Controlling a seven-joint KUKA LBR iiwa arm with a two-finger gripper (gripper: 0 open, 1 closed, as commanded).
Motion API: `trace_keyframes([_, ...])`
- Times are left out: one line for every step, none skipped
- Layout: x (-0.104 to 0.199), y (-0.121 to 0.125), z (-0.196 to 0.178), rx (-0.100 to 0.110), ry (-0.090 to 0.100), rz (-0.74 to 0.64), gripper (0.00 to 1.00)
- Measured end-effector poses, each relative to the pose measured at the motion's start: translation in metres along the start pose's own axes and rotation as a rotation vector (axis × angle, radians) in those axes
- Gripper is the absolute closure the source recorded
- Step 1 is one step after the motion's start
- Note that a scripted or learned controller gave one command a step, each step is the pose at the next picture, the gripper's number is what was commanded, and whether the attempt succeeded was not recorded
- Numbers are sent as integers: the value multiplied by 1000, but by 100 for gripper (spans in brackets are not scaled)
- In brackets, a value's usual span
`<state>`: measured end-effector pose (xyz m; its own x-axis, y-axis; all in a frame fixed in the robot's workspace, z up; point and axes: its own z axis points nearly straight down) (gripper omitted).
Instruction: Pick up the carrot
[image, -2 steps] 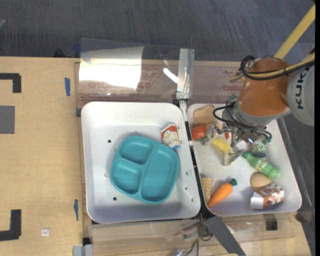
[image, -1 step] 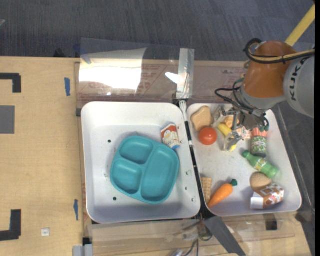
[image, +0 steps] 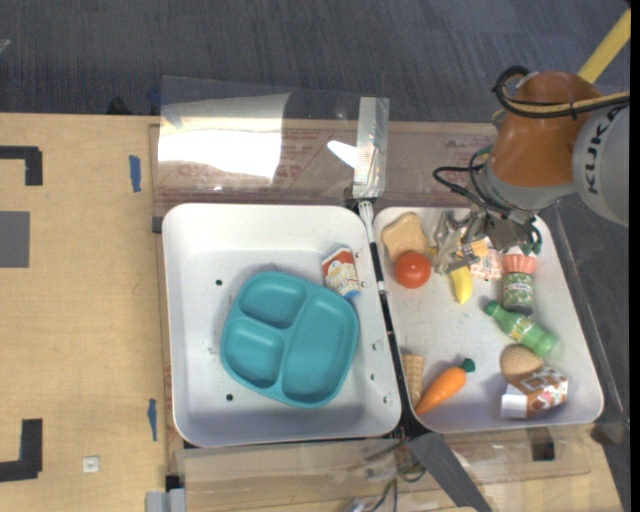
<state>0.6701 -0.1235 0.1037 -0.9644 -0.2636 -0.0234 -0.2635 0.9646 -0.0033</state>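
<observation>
The carrot (image: 441, 389) is orange with a green top and lies slanted near the front of the right bin (image: 452, 332), close to the divider between the bins. My gripper (image: 462, 240) hangs over the back of that same bin, below the arm's orange band (image: 535, 135). It is well behind the carrot, just above a yellow piece of toy food (image: 460, 285). The carrot lies on the bin floor, apart from the gripper.
Around the gripper in the right bin are a bread slice (image: 402, 233), a tomato (image: 411, 269), a green can (image: 518, 288) and a green bottle (image: 523, 329). A cookie (image: 521, 360) and a cup (image: 534, 393) sit right of the carrot. The left bin holds a teal divided plate (image: 290, 340) and a small carton (image: 342, 272).
</observation>
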Motion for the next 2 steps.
trace_keyframes([25,6,-77,3,8,143,100])
trace_keyframes([68,78,-84,0,19,364,100])
